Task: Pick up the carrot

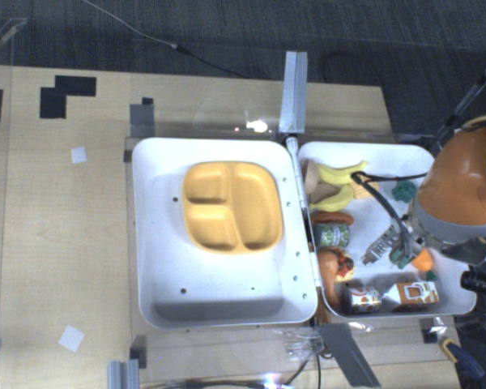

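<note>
Nearest the camera, along the front wall of the right bin (466, 305), a can (362, 299) lies on its side, with a small carton (414, 294) with an orange and brown label beside it; the printing on both is too small to read. Just behind them, on the bin's left side, sits a reddish-brown rounded food item (330, 266); what it is cannot be told. Toward the right lies the carrot (422, 260), seen as a small orange piece partly covered by the arm. The gripper (385, 247) hangs just left of the carrot, low over the bin floor; whether its fingers are open or closed cannot be told, and nothing can be seen between them. Behind it, a small green-labelled can (334, 236) lies against the left wall, its writing illegible, then a red sausage-like piece (332, 218), then a yellow banana (337, 179) near the back corner. A teal object (404, 190) rests further right. The grey arm with its orange band (464, 186) covers the bin's right side.

The left bin (158, 217) holds a yellow divided plate (230, 205) with three compartments, lying flat near the middle. Both bins stand touching on the wooden table (57, 233), which bears black marks (65, 94) at its far left corner.
</note>
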`<act>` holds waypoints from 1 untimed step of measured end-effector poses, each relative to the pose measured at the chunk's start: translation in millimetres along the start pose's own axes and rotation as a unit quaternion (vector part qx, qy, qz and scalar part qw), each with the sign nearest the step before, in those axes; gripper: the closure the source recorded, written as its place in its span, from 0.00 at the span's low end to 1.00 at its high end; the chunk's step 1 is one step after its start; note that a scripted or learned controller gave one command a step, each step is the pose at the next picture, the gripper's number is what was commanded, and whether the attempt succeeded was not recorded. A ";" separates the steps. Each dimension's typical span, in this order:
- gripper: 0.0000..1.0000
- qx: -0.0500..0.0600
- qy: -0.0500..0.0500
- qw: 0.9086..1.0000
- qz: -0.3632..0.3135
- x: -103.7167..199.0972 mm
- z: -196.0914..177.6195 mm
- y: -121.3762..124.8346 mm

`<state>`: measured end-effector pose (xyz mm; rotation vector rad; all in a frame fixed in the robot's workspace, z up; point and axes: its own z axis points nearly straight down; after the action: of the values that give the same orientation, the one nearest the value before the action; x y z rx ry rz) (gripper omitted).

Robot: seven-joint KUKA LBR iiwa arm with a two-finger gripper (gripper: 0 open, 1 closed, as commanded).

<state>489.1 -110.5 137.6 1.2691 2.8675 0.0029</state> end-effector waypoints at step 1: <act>1.00 0.000 0.000 0.996 0.088 -41.1 39.3 -19.9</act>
<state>502.3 -154.3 98.4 1.5171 2.7444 0.0021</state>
